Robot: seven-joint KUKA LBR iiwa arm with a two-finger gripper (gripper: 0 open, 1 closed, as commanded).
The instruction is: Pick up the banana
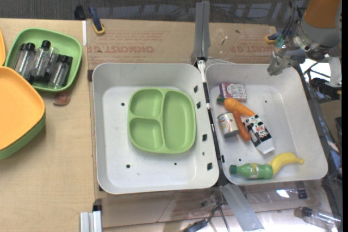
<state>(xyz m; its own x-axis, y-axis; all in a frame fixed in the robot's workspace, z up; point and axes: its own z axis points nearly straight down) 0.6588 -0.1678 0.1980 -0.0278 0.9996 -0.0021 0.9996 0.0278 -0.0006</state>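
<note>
Banana (286, 161) lies at the lower right of the right bin (312, 117), long axis near horizontal, one tip toward the right wall, the other beside a green bottle (251, 170). Left bin (109, 133) holds a green divided plate (162, 120). Gripper (277, 64) at upper right; finger state cannot be determined.

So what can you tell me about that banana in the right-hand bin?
The banana is small, bright yellow and smooth, probably a plastic toy. It lies flat, curved, near the front right corner of the right bin. Its left end meets the green bottle beside it, though actual contact is hard to judge. The gripper is at the bin's far edge, well away.
</note>
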